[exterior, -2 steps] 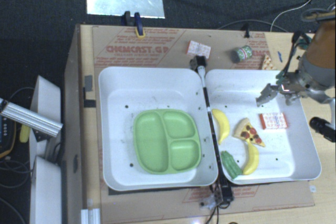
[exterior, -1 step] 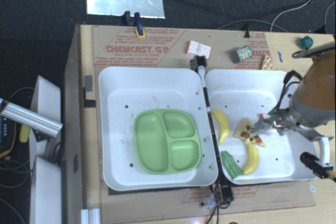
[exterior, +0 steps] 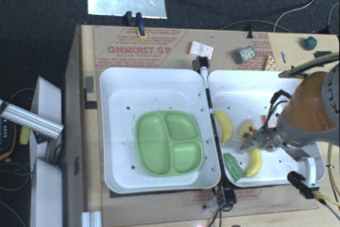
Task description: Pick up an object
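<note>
Camera view: down in the right bin [exterior: 297,87], among a cluster of small things, with the tool [exterior: 254,139] low between a pale tan piece [exterior: 245,128], a small banana [exterior: 255,162], a larger banana [exterior: 225,126] near the divider and a green item [exterior: 232,165] at the front; apparently at the reach-and-grasp step, calling next for a close on one piece and a straight lift. Cannot tell whether open or closed on anything, being dark, small and partly masked by the wrist [exterior: 311,111]; also hard to name the tan piece.

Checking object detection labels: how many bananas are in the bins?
2. One banana lies in the right bin against the divider; a second banana lies near that bin's front edge, beside the gripper. The arm may hide more.
</note>
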Motion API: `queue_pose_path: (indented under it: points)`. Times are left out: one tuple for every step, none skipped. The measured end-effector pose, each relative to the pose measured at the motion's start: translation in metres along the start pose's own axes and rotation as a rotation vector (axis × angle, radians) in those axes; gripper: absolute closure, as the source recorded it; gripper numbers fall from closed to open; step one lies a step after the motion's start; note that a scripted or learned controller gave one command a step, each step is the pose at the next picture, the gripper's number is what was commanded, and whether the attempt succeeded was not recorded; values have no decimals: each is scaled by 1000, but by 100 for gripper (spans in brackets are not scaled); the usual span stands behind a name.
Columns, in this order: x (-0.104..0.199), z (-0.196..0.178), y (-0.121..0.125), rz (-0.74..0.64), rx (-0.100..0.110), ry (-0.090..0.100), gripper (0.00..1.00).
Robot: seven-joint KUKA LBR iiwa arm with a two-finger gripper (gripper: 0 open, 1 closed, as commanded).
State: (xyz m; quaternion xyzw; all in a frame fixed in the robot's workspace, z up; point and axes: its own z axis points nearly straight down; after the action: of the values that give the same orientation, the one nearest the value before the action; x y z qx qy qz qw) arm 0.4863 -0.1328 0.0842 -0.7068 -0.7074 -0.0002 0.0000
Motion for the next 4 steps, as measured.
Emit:
queue_pose_path:
  points:
    - [-11,-1,94,-2,-3,-1,0]
    - [1,0,6,0,1,0,0]
    - [2,-11,8,-1,-3,1,100]
    - [6,-96,12,-3,-5,-2,100]
